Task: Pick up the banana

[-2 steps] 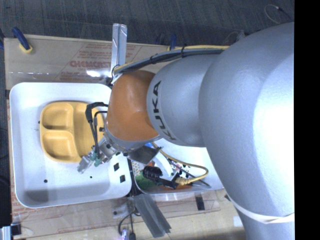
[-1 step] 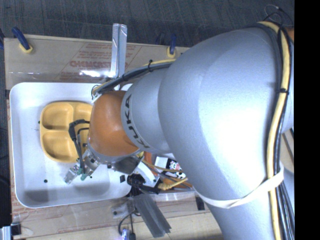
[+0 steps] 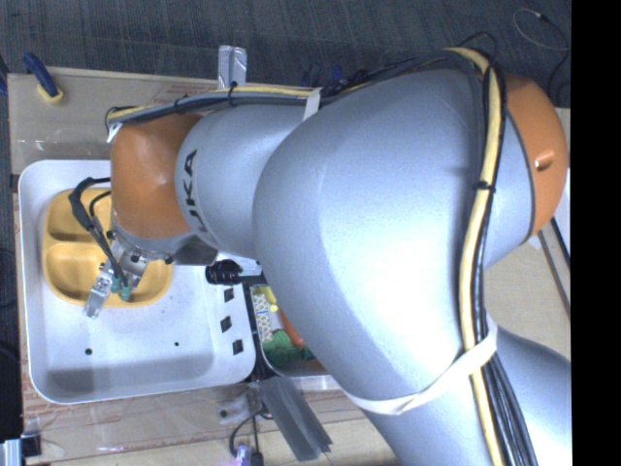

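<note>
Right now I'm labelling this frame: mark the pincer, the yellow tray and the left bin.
pincer (image 3: pixel 105 294): camera view, between its fingertips.
yellow tray (image 3: pixel 60 260): camera view, bare floor.
left bin (image 3: pixel 126 357): camera view, bare white floor.

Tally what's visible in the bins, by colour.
Yellow: 1, the divided tray in the left bin, under the claw.
Mixed yellow, orange and green: 1 cluster in the right bin, too arm-hidden to split.
Total: 2.
</note>
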`<act>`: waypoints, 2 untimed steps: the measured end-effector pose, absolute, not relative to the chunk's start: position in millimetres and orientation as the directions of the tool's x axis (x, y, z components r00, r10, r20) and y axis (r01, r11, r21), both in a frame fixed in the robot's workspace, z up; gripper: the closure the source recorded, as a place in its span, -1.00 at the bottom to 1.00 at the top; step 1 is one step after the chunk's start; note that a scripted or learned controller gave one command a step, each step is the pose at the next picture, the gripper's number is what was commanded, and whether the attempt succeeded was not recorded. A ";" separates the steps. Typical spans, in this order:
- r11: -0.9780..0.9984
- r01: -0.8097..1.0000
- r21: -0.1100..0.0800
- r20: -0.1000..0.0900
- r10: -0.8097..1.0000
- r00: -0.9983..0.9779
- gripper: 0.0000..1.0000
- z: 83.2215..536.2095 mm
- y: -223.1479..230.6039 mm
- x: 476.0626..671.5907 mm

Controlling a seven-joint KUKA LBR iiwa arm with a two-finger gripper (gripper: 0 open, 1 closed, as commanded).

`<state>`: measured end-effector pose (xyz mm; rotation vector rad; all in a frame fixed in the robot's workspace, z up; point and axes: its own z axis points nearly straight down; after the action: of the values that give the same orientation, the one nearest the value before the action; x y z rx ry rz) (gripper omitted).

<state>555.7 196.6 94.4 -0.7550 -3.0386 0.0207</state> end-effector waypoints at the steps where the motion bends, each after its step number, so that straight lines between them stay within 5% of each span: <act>1: 0.986 0.165 -0.039 0.106 0.168 -0.980 -1.00 80.8 191.1 600.7; 2: 0.999 0.017 -0.051 0.130 0.024 -0.991 -1.00 80.1 193.9 610.1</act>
<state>610.1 193.9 80.1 -0.0313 -3.0093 0.0758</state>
